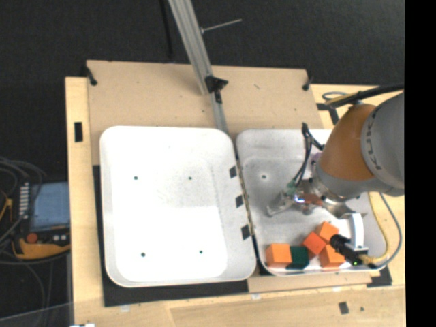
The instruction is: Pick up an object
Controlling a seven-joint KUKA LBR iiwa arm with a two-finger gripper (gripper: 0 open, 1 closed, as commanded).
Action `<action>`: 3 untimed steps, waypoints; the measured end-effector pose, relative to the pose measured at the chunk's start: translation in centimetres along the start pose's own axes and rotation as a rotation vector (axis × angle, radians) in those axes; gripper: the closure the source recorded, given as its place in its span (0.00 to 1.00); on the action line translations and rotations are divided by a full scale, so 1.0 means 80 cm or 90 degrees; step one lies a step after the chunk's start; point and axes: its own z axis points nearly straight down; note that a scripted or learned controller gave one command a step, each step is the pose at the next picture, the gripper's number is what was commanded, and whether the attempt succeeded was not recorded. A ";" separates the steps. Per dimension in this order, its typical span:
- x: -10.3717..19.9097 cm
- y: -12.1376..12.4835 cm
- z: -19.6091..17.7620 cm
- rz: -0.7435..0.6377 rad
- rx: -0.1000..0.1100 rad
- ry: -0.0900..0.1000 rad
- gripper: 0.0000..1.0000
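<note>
Grey jaws (281,205) low over right bin (262,157)

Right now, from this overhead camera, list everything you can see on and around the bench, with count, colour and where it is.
left bin: one, white, on the bench's left half.
right bin: one, white, scuffed grey, beside the left bin.
orange blocks: three or four, orange, near edge of the right bin, one on the left and a cluster at.
green block: one, dark green, between the orange blocks.
bench: one, tan board under both bins.
metal rail: one, grey, slanting down from the top toward the bins.
cables and device: blue-grey box with black cables, left of the bench.
arm: one, grey with orange band, over the right bin.
gripper: one, metallic, low inside the right bin.
</note>
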 end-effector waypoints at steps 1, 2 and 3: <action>0.000 0.001 -0.015 0.007 -0.002 0.002 1.00; -0.004 0.003 -0.069 0.003 -0.001 0.002 1.00; 0.008 0.008 -0.135 -0.005 -0.003 0.002 1.00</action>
